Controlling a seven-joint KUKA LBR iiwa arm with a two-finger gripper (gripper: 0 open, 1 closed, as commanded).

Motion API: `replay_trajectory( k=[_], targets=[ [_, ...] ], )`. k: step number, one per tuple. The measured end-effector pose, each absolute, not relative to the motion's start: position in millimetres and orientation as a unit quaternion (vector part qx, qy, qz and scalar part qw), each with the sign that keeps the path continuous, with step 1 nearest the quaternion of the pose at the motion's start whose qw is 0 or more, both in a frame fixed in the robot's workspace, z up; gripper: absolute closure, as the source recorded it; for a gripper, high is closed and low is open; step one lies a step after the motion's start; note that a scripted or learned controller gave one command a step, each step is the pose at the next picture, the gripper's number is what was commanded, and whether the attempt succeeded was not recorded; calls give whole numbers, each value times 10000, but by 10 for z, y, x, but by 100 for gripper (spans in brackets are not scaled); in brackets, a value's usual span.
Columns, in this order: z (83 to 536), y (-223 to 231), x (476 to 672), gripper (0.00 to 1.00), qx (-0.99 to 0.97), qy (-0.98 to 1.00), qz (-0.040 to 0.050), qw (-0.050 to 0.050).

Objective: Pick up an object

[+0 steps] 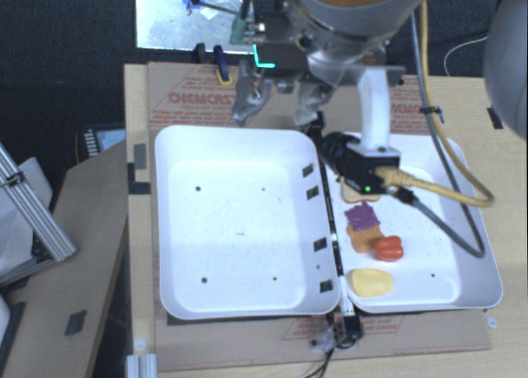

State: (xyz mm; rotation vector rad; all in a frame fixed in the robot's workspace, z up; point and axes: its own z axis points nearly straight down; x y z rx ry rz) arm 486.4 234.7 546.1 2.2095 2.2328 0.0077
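The end effector [278,111] hangs over the back rim of the bare bin [231,130], its two fingers spread apart and nothing between them; it is released and grasps nothing. Everything worth picking lies well apart from it, in the neighbouring bin [472,273], past the shared rims and toward the view's near side: a purple piece [361,216] touching a brown piece [360,241], a red piece [388,248] pressed against that, and a yellow piece [371,283] just beyond them, farthest from the end effector.

The likeliest failure, judged from this pose, is a descent where it now hangs; the fingers would close on air or strike the rim or the counter [190,92] behind it. A second risk is the crossing itself; a low path could clip the raised rims between the bins. A third lies in the cluster; the purple, brown and red pieces crowd one another, so a finger may land on a neighbour, shove the pile aside, or pinch two at once and drop both; the yellow piece sits close to the inner wall, leaving little room for a finger on that side.
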Motion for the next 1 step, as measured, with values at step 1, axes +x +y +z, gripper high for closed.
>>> replay_trajectory(
  k=[1],
  targets=[
    [5577, 2350, 4866, 100, 7022, 7120, 41, 4]
  ],
)
